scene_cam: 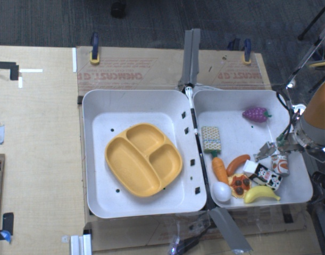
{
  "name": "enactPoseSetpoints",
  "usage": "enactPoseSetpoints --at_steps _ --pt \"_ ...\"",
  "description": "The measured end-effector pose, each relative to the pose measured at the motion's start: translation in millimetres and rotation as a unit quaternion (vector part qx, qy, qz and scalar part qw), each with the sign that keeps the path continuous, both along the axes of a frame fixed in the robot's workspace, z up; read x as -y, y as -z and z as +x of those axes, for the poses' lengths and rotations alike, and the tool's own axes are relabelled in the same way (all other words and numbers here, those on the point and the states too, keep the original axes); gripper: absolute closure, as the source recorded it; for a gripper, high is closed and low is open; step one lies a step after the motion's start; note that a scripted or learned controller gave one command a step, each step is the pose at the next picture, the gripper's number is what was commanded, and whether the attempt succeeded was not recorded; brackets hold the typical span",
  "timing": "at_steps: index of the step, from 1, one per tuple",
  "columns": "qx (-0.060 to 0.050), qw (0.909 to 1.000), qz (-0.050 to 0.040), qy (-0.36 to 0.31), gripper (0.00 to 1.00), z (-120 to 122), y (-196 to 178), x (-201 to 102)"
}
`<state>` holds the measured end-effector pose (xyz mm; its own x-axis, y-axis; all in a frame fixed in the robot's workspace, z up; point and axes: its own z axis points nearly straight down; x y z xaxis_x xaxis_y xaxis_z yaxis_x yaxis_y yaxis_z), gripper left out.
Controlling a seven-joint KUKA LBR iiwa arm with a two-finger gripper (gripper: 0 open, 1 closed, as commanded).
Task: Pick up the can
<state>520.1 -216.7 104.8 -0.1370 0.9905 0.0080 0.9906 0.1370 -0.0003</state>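
The can (280,164), small and white with an orange-red label, stands near the right wall of the right bin (231,105). My gripper (271,150) reaches in from the right and sits low in that bin, just above and left of the can, right up against its top. The view does not show whether the can is in its grasp. The arm's orange band (315,116) is at the right edge.
Packed around the can are a black-and-white spotted box (268,177), a white block (250,167), a sausage (238,163), a banana (261,195), a pizza slice (239,184), an egg (221,191) and a carrot (219,169). Purple grapes (256,114) lie farther back. A yellow divided plate (143,159) lies in the left bin.
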Motion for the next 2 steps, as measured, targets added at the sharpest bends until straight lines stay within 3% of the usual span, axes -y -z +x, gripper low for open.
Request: enactPoseSetpoints --at_steps 1,2 --pt "0.004 0.9997 0.0 0.023 0.0 -37.1 10.0 -1.8" --pt "0.003 0.997 -0.0016 -0.077 0.0 -39.7 11.8 1.5"
